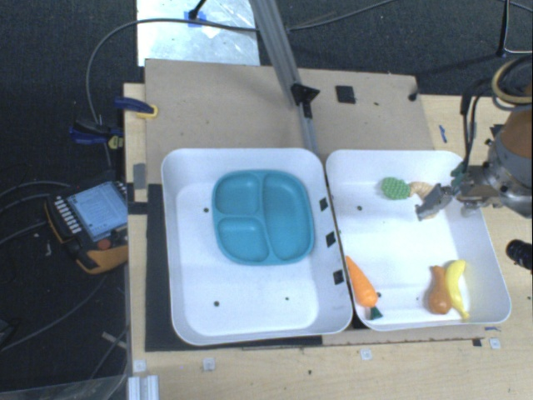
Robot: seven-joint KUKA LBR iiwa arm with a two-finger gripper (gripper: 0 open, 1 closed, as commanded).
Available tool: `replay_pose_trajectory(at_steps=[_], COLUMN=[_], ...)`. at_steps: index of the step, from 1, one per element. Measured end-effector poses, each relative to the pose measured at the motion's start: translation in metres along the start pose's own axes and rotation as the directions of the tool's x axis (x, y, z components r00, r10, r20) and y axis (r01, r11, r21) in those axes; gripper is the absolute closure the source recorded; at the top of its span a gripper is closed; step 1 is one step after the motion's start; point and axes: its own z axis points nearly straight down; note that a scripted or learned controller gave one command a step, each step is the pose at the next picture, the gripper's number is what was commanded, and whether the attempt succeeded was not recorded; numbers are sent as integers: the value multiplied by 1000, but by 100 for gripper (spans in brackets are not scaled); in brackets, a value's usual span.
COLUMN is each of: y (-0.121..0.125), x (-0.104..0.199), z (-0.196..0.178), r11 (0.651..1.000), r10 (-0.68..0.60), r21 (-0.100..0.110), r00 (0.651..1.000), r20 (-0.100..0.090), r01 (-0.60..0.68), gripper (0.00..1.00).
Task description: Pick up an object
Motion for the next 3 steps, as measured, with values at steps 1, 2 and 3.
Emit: replay_pose_trajectory(at_steps=[1, 2, 3], y=[2, 5, 7], x=[5, 9, 9], z=[62, 123, 162], r11=[1000, 1000, 1000], r10=[3, 4, 4], r21=[5, 5, -2], r00=[1000, 1000, 1000], r20=[-1, -1, 0], r01=[-3, -4, -4], gripper=[0, 0, 0])
